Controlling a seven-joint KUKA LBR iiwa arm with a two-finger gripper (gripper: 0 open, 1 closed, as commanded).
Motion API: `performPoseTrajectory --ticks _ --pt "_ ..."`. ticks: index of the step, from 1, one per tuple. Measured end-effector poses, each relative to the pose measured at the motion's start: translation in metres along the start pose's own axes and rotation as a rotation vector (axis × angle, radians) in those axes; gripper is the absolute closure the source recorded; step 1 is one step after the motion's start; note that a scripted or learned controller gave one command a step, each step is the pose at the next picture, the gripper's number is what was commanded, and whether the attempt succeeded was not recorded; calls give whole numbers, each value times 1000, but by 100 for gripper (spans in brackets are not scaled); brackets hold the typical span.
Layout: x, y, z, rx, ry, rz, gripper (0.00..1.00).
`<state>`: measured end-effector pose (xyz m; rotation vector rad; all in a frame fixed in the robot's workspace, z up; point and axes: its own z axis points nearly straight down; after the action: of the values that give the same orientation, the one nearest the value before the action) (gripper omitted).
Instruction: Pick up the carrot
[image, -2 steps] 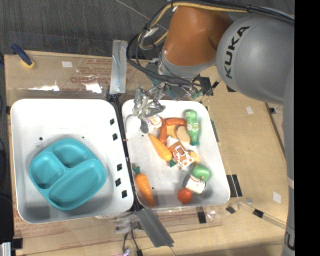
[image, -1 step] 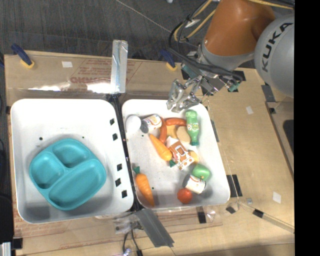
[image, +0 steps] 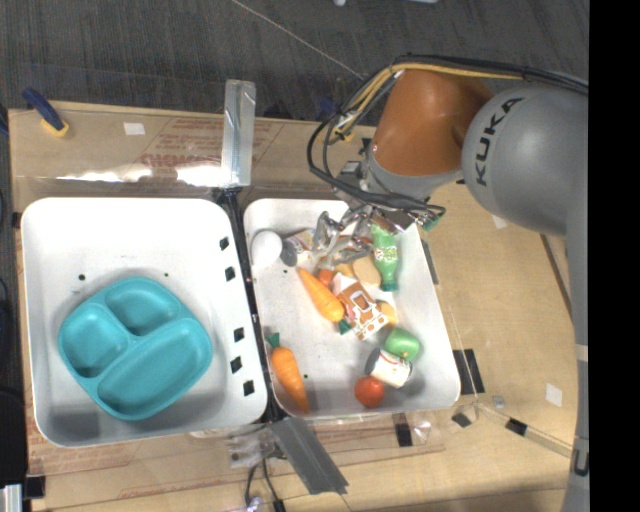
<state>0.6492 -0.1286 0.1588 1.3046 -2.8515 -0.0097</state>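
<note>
Two carrots lie in the right bin. One orange carrot lies slanted near the bin's middle, its green end toward the lower right. A second carrot rests at the front left corner against the wall. My gripper hangs low at the back of the right bin, just above and behind the middle carrot, among the toys there. Its metal fingers point down toward the left; nothing orange shows between them.
The right bin also holds a white egg, a green bottle, a red-and-white carton, a green-topped item and a red tomato. A teal divided plate sits in the left bin.
</note>
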Motion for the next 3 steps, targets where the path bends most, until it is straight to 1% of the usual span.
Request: performPoseTrajectory --ticks 1,2,3 --pt "10 -21 37 9 -5 234 100" --pt "8 -18 38 5 -3 428 100" --pt "54 23 34 8 -5 397 100"
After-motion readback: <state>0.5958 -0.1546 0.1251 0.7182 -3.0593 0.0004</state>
